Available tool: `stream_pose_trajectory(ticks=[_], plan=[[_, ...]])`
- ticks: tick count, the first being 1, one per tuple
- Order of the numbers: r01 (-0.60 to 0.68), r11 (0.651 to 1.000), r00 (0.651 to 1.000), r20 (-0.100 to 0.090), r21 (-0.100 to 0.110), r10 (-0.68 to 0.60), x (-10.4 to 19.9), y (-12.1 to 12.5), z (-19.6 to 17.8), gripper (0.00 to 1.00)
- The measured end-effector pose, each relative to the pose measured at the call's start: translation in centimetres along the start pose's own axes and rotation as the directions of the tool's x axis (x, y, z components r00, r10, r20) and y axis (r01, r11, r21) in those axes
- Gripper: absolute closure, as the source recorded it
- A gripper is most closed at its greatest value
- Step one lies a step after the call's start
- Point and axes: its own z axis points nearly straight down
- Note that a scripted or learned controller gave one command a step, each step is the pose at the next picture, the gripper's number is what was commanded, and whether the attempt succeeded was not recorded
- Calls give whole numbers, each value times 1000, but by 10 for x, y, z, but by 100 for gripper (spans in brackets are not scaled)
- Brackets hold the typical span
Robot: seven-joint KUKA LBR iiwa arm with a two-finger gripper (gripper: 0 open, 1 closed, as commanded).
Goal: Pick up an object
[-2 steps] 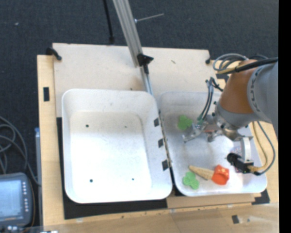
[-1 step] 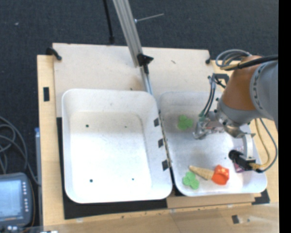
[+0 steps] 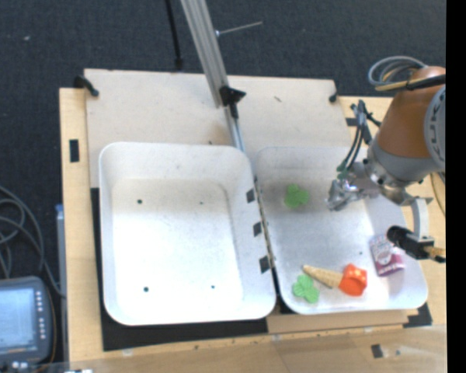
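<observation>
Grey gripper point(image 3: 338, 198) low over right bin point(image 3: 326, 169), near green piece point(image 3: 296, 196)

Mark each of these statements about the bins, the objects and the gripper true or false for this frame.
1. The loose objects all lie in the right bin. True.
2. The gripper holds the orange block. False: the block lies near the bin's front edge, apart from the gripper.
3. A tan cone lies between the orange block and a green piece. True.
4. The upper green piece sits in the left bin. False: it lies in the right bin, left of the gripper.
5. A pink-and-clear object lies near the right bin's right side. True.
</observation>
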Motion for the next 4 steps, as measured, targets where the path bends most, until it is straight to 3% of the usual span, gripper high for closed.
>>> stream_pose_trajectory(ticks=[1,2,4], plan=[[7,1000,1000,0,-2,-7,-4,-2,-64,100],[7,1000,1000,-2,4,-7,-5,-1,-75,100],[11,1000,1000,-3,4,-11,93,31,-90,100]])
